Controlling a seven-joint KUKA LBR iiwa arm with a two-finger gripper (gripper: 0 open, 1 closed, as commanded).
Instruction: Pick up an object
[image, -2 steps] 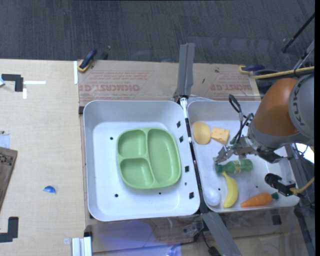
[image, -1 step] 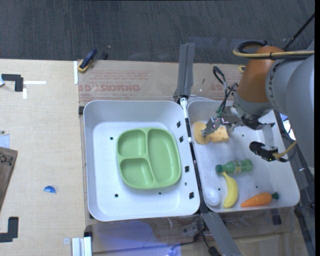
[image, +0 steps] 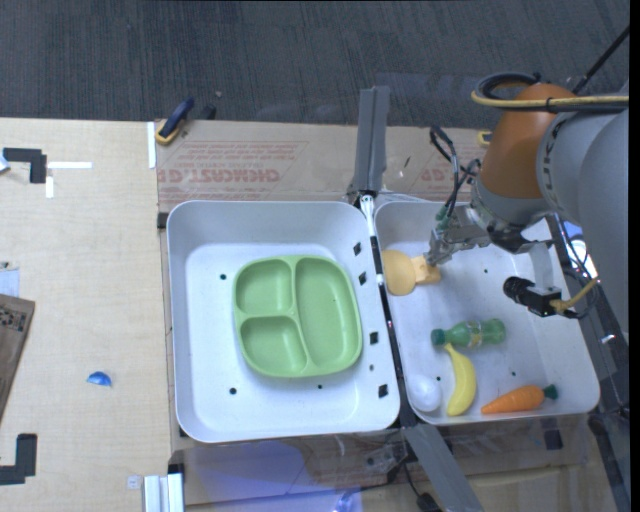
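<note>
Now the gripper (image: 437, 252) sits low in the right bin (image: 570, 345), right against a pale yellow pear-shaped object (image: 402, 271) near that bin's left wall (whether its fingers are apart or together, I cannot tell). Nearer the camera lie a green bottle (image: 470, 334), banana (image: 460, 379) and carrot (image: 517, 400). A green divided plate (image: 298, 316) occupies the left bin (image: 195, 300).

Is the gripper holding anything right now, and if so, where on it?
Cannot be told. The gripper is down at the right-hand end of the yellowish pear-shaped object in the right bin, touching or very near it, but a grip on it isn't visible.
</note>
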